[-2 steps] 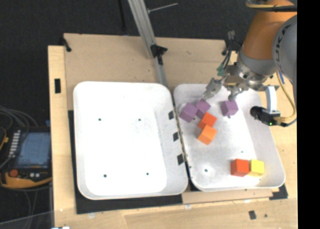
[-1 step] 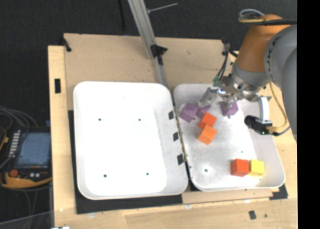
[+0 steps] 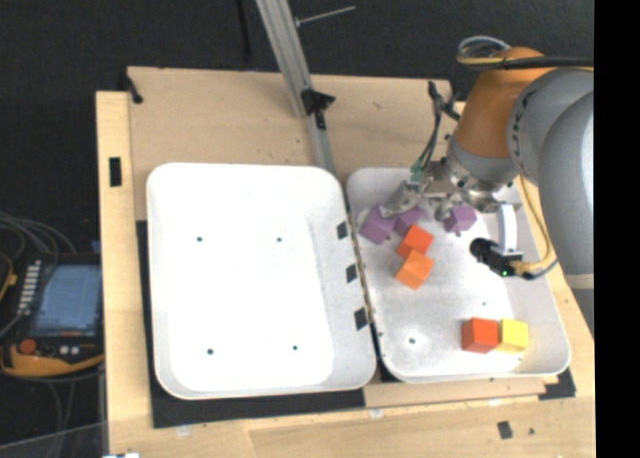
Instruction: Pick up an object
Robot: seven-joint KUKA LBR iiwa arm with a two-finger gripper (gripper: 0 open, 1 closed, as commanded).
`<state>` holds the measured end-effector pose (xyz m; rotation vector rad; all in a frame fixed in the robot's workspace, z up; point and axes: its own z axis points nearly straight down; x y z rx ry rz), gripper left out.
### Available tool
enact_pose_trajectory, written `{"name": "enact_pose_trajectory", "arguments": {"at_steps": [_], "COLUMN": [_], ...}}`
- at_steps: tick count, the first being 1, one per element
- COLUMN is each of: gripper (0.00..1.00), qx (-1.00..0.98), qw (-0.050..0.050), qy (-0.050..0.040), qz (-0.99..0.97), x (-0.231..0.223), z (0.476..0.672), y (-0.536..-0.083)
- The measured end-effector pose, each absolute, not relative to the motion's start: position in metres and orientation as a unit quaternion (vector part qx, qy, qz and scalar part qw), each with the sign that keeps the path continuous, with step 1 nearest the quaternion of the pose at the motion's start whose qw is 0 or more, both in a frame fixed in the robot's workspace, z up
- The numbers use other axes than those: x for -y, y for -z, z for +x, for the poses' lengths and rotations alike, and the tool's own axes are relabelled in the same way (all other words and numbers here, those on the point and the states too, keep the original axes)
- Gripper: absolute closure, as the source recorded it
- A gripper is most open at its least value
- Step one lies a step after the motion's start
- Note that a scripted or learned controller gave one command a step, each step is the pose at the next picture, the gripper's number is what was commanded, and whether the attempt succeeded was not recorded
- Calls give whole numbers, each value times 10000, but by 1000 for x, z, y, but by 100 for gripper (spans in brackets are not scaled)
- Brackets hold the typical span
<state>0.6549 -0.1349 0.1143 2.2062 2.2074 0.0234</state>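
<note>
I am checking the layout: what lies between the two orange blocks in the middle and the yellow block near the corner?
The red block beside the yellow block; otherwise bare bin floor below the orange blocks, seen in the camera view.

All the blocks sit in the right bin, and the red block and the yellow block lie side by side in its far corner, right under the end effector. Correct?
Not quite. In the camera view the red block and the yellow block lie side by side in the near corner of the right bin, well away from the end effector. The rest holds.
</note>
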Motion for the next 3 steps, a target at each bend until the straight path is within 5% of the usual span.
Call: {"name": "enact_pose_trajectory", "arguments": {"at_steps": [1, 3], "gripper": [100, 100], "qx": [-7062, -7082], "qw": [110, 12], "qy": [-91, -10], "qz": [7079, 7060], "x": [135, 133], "z": [656, 659], "y": [-125, -213]}}
